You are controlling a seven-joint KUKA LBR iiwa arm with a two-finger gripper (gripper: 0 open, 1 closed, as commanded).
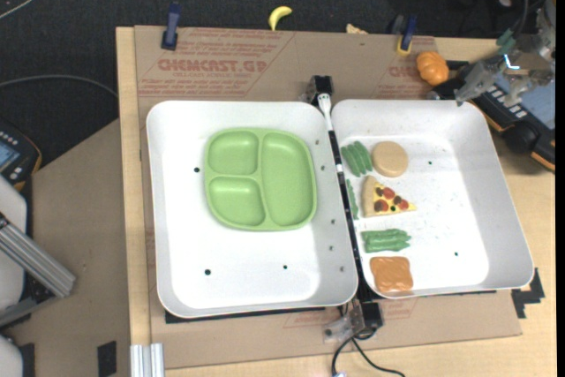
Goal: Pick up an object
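The right bin (468, 190) holds several toy foods along its left side. A dark green bean bundle (357, 159) lies beside a round tan bun (390, 159). Below them is a pizza slice (385, 199), then a green pea pod (386, 238) and an orange-brown piece (391, 273) at the front. My gripper (470, 87) hangs past the bin's far right corner, away from all the foods, with nothing seen in it.
A green divided plate (261, 179) sits in the left bin (177, 216). An orange ball (432, 67) and a yellow banana (279, 15) lie on the cardboard behind the bins. Clamps mark the back edge. Dark equipment crowds the far right.
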